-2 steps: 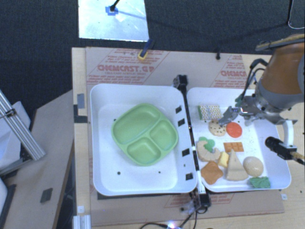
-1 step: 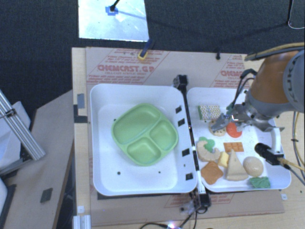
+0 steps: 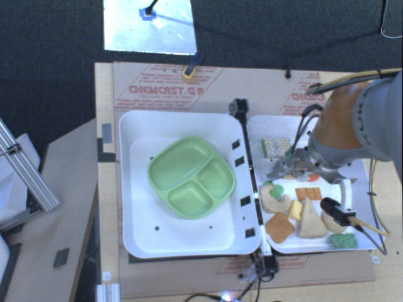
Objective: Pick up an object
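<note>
The right bin (image 3: 264,131) holds several toy food pieces. A pale green patterned square (image 3: 276,146) lies at its back left. Along the front lie a round tan piece with a green patch (image 3: 274,197), an orange cracker (image 3: 308,194), a small yellow block (image 3: 295,209), a brown cookie shape (image 3: 280,227), a beige wedge (image 3: 310,220) and a green lump (image 3: 343,240). My gripper (image 3: 288,167) reaches down into this bin from the right, between the patterned square and the round tan piece, and its tips hang just above the tan piece. I see nothing held in it.
The left bin (image 3: 135,231) carries a light green divided plate (image 3: 191,177). A black clip strip (image 3: 247,168) runs along the wall between the bins. The grey and orange arm (image 3: 352,124) covers the right bin's back right. A metal sheet (image 3: 149,17) lies beyond the bench.
</note>
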Controlling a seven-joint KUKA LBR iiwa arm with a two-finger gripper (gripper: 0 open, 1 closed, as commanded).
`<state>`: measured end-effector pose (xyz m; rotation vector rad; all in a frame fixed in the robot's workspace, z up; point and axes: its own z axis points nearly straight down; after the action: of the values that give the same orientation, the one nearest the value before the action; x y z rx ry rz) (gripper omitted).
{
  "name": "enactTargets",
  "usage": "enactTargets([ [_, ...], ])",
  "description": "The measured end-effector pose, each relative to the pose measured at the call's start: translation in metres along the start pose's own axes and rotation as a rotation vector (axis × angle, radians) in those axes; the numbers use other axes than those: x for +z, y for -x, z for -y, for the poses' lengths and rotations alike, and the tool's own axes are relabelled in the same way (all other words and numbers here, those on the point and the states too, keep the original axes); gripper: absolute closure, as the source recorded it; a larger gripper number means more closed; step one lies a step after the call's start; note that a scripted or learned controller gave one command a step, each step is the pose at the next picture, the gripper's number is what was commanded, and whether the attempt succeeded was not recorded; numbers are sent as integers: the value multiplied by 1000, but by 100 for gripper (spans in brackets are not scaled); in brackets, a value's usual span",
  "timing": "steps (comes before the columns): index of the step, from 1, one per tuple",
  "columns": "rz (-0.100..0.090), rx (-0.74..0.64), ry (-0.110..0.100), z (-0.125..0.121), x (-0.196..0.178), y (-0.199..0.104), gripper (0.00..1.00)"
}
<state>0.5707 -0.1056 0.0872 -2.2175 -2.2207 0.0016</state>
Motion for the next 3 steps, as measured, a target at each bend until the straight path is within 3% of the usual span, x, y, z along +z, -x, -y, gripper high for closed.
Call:
enactTargets([
  [1, 1, 2, 8, -2, 1, 0, 0],
  [2, 2, 1, 9, -2, -9, 0, 100],
  [3, 2, -2, 9, -5, -52, 0, 100],
])
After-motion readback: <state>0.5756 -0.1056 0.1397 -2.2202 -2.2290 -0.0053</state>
